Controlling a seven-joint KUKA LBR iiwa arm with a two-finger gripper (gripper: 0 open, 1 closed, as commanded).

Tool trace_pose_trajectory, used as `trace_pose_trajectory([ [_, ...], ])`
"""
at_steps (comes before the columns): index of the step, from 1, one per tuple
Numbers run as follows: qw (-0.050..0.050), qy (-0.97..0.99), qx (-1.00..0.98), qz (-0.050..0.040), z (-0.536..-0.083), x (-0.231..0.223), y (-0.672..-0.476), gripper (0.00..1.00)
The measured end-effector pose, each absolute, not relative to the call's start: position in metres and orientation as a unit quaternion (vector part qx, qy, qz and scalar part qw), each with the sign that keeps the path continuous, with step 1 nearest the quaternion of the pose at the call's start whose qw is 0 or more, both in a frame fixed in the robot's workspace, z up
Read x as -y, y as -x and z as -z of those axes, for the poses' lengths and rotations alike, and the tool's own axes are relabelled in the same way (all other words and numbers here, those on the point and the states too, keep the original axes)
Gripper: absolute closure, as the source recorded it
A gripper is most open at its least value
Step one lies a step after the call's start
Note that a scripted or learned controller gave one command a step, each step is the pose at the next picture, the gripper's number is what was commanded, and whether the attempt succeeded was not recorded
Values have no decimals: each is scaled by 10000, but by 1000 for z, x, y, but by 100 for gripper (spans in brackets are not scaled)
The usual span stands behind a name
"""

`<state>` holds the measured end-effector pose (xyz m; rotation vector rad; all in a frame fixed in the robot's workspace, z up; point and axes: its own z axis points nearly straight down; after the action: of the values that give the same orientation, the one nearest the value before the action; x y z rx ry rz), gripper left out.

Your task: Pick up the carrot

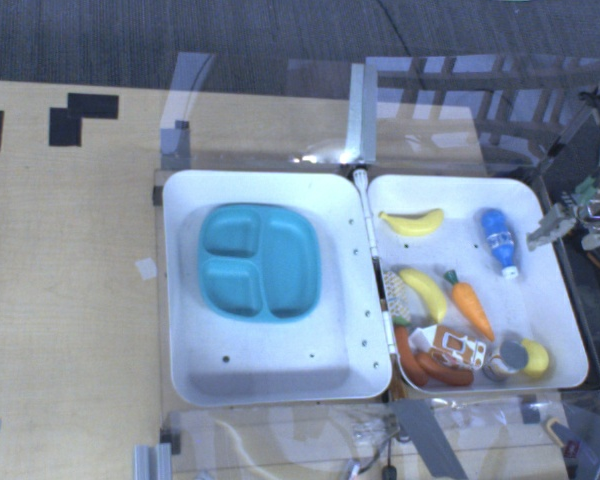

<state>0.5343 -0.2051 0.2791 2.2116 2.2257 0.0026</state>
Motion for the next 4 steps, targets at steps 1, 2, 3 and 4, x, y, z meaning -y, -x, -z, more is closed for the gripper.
trace_pose_trajectory([
  [1,13,-6247,-7809,-7,-162,174,-539,0],
  [2,61,-4919,-8706,-22,-90,161,-534,0],
  [3,76,-4971,-8677,-24,-90,130,-531,0],
  [4,98,-4960,-8682,-46,-102,128,-533,100],
])
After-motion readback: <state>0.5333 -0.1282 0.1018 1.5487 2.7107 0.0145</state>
